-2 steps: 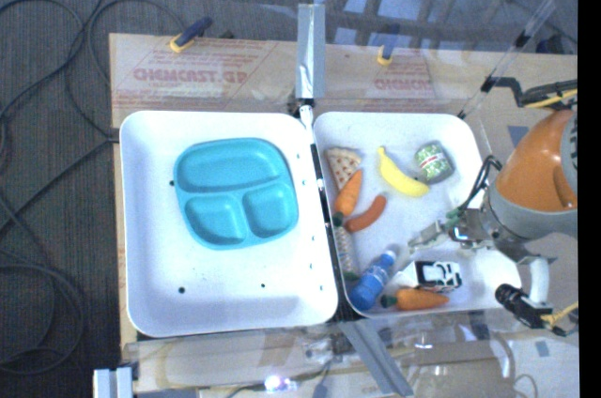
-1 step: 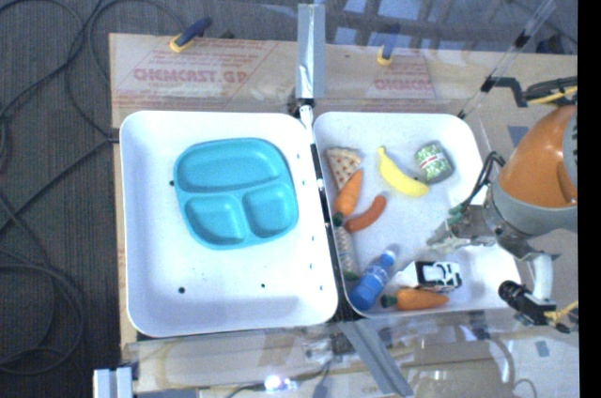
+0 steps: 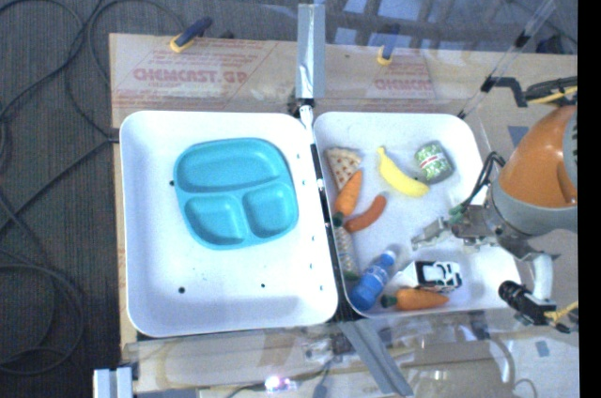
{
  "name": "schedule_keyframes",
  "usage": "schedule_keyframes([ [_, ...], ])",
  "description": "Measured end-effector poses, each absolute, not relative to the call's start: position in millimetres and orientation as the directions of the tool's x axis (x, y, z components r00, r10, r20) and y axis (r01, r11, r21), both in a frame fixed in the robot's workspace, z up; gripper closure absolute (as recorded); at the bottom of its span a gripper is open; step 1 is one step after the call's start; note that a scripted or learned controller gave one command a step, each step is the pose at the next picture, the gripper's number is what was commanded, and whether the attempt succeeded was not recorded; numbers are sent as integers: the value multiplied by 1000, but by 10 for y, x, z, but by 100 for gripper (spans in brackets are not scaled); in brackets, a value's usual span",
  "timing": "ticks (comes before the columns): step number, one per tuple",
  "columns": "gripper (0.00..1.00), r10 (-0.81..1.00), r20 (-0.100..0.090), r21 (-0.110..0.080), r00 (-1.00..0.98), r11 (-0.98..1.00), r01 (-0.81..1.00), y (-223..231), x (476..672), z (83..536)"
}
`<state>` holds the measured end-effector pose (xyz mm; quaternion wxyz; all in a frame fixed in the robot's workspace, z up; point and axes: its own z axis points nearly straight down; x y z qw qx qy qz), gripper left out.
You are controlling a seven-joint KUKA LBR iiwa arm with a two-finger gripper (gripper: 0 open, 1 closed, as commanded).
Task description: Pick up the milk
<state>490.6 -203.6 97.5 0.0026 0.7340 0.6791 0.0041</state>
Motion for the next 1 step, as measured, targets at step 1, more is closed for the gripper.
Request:
schedule_keyframes([
  [1,0,909,-14,13,-416,416,909,-1719,4899,894],
])
